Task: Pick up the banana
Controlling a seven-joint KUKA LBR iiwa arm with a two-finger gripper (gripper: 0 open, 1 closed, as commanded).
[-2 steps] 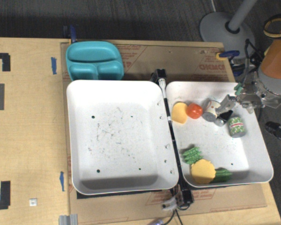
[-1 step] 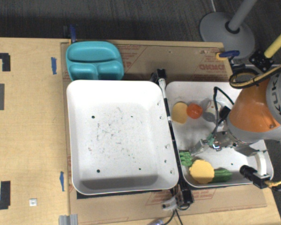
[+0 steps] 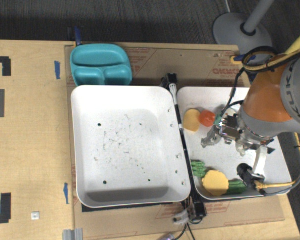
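Banana (image 3: 215, 182), prob. the bright yellow lump, lies at the near edge of the right bin (image 3: 280, 171), btwn 2 green items: 1 (image 3: 197, 168) touching its far-left side, 1 (image 3: 235, 186) just to its right. Farther in, gripper (image 3: 230, 134) hangs over the bin's middle, apart from the banana; can't tell if it's released or clenched. Left of it, a pale yellow round item (image 3: 192, 120) touches a red one (image 3: 207, 117). Left bin (image 3: 125, 139) sits alongside. Teal tray (image 3: 101, 64) at far left, behind that bin.

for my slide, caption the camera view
KUKA arm's gripper hovers in the right bin among toy foods, beside the left bin.
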